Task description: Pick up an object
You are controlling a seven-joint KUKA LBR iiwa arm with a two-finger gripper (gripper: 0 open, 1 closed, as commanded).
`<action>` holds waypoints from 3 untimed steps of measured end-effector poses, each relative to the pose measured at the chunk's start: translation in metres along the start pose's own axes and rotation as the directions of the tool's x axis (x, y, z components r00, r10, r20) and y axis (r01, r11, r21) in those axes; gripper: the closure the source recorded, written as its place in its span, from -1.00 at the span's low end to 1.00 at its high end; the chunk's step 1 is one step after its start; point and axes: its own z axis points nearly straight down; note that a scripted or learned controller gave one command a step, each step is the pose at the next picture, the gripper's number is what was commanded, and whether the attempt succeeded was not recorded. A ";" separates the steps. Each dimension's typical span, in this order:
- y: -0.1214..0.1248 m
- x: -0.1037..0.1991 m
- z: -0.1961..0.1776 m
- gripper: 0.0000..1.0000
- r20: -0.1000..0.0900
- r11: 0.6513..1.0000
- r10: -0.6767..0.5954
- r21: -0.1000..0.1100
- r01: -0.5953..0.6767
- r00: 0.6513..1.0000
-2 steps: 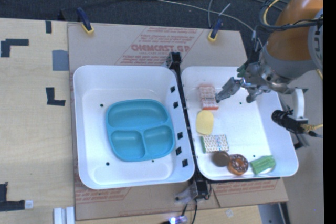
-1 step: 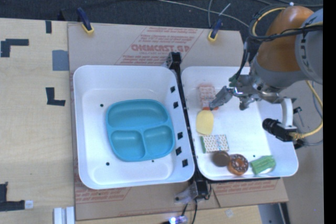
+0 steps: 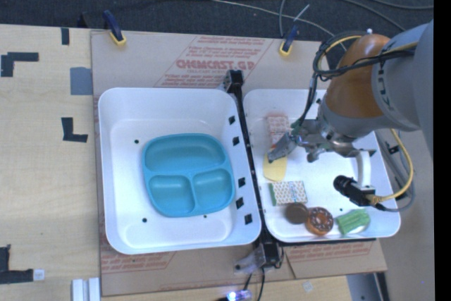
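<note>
Lying in the right bin (image 3: 386, 173), a yellow wedge (image 3: 275, 168) sits just below the gripper (image 3: 282, 149); whether anything is grasped cannot be told. Nearby lie a patterned packet (image 3: 289, 192), donut (image 3: 319, 220) and green piece (image 3: 353, 221). A blue tray (image 3: 187, 174) fills the left bin (image 3: 113, 151).

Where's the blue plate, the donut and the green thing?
Blue plate (image 3: 188, 174): camera view, on its middle ridge.
Donut (image 3: 320, 220): camera view, on its frosted top.
Green thing (image 3: 353, 222): camera view, on its middle.
</note>
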 end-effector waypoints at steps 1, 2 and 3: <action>0.000 0.001 0.053 -1.00 0.001 1.000 0.000 -0.005 0.000 1.000; 0.000 0.001 0.041 1.00 0.001 1.000 -0.001 -0.006 0.001 1.000; -0.003 0.001 -0.002 1.00 0.001 1.000 0.001 -0.010 -0.001 1.000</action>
